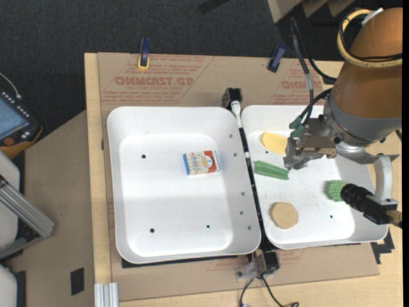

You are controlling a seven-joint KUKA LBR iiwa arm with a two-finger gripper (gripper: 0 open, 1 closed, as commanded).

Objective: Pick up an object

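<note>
Claw (297,160) hangs low over the right bin (319,230) (open or shut, holding or not, I cannot tell). Just at its eight o'clock lies the green stick (271,170), with the yellow wedge (275,142) at ten, the tan disc (285,215) at six and the green knobbly lump (335,190) at four. A small printed box (201,162) sits mid left bin (160,203).

Left bin (128,190): white, shallow.
Right bin (332,232): white, just beside it.
Cardboard sheet (185,82): beneath both bins, red lettering.
Clamp (144,56): blue-yellow, on the sheet's far edge.
</note>
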